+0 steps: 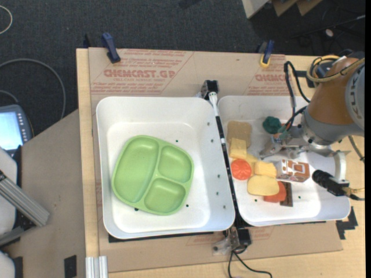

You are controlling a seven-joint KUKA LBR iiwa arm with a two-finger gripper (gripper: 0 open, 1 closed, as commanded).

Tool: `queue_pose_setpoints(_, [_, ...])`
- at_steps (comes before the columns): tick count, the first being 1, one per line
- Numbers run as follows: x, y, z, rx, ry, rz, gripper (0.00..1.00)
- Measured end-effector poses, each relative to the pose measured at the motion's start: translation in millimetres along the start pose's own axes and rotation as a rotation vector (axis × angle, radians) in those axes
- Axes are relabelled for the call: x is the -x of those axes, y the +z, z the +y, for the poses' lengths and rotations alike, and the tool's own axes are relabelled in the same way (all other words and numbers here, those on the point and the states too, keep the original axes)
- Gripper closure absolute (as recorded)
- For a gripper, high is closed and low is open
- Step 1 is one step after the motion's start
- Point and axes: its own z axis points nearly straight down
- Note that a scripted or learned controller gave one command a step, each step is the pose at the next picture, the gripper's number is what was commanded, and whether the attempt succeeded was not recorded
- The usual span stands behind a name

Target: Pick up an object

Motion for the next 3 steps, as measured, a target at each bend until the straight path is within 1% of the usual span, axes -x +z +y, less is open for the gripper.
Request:
queue_pose_setpoints(1, [15.5, 3.5, 68.2, -0.008, 0.005, -0.008, 0.0])
queue_pose_setpoints(2, [-34.2, 4.0, -5.1, 0.005, 0.001, -0.003, 0.0])
queue_pose_setpoints(3, [-57.8, -9.3, 26.8, 0.017, -0.002, -0.01, 0.0])
